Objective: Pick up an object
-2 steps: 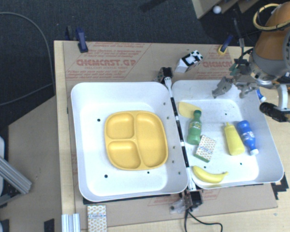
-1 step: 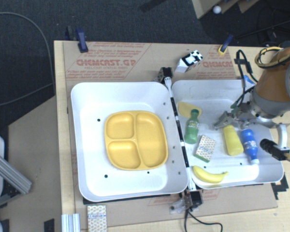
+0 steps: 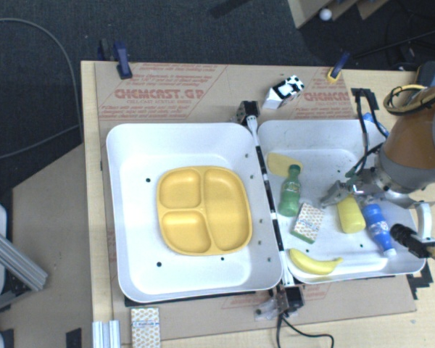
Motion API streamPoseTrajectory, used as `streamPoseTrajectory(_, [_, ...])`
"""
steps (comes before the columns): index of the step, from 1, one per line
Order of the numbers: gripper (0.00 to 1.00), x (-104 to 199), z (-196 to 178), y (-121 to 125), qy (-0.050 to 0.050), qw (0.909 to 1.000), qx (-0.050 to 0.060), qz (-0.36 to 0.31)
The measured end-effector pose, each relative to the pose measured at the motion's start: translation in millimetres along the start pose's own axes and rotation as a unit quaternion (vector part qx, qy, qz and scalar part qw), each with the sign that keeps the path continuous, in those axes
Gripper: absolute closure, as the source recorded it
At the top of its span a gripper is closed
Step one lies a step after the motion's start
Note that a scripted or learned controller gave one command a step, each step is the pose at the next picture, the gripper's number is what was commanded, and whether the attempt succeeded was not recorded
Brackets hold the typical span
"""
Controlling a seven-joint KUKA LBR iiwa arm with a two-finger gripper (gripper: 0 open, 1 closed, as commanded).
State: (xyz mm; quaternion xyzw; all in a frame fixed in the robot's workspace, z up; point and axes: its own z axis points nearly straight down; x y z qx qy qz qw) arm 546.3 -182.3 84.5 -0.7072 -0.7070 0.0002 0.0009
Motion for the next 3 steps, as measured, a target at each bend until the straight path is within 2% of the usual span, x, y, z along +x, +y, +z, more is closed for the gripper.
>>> streamPoseTrajectory(1, [0.00,-1.4,0.0,-32.8,-0.001,1.0000,-0.001,0.000])
streamPoseTrajectory(2, [1.00,-1.1,-9.9,-32.0,-0.001,1.0000,-0.002,0.001])
streamPoseTrajectory(3, [1.00,41.4,-2.9,89.3,0.000,1.0000,0.004,0.000])
